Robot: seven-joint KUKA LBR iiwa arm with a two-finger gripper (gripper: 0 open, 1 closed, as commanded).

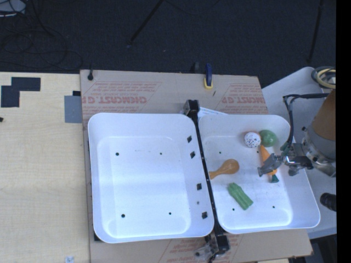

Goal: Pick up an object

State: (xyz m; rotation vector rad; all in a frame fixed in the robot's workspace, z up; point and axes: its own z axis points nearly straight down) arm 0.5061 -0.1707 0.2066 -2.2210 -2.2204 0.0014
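I see the claw [272, 166] low over the right bin [307, 215], reaching in from the right; whether it is clenched or released I cannot tell; an orange carrot-shaped piece [265, 153] lies right at its tip, touching or just under it; up and left sit a speckled white ball [252, 140] and a green ball [269, 137]; further left lies a wooden spoon [224, 170]; down-left, a green block [240, 195].

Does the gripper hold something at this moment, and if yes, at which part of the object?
It cannot be told. The gripper is low in the right bin, right at an orange carrot-like toy, but the view does not show the toy between its fingers.
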